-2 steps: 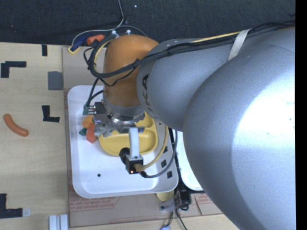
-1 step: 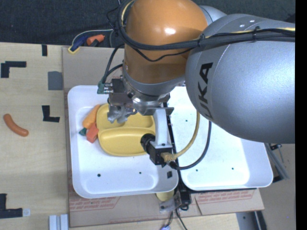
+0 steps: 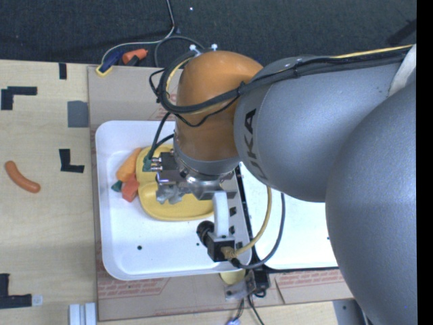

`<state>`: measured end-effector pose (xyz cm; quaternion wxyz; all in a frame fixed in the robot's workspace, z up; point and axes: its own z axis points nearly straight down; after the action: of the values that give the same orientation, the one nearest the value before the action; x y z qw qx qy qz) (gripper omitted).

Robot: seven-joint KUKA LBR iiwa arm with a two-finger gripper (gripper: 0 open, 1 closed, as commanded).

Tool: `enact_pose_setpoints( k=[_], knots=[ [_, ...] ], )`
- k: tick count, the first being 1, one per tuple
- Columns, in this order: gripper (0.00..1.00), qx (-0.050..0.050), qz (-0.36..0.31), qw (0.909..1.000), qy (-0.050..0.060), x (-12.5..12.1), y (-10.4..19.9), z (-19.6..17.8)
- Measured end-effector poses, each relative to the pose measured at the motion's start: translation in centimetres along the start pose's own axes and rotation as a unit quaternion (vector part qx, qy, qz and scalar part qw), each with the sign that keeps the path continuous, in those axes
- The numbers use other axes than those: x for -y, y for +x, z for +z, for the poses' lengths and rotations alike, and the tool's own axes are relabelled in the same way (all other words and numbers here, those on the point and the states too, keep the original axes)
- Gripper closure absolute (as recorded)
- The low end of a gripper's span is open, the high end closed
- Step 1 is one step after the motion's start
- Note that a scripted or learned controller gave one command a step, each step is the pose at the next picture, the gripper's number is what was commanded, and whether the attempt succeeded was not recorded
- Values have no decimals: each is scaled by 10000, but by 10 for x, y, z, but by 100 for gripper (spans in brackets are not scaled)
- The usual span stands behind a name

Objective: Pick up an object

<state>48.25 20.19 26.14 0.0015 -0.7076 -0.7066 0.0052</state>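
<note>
A grey KUKA arm (image 3: 318,114) with an orange band (image 3: 210,100) reaches down over the left white bin (image 3: 128,249), its gripper (image 3: 176,191) hidden against a flat yellow object (image 3: 177,210) lying near the bin's centre. Whether the gripper is grasping anything cannot be told from this angle. Just left of the yellow object sit a small orange piece (image 3: 126,170) and a green piece (image 3: 129,192), touching it. Outside the bin, well to its left, an orange sausage-shaped toy (image 3: 22,177) lies on the bench (image 3: 40,249).
</note>
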Motion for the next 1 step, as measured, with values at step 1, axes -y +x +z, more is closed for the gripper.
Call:
enact_pose_setpoints(
  k=[1],
  knots=[
    [100,-9,-25,10000,-8,-15,33,92]
  ],
)
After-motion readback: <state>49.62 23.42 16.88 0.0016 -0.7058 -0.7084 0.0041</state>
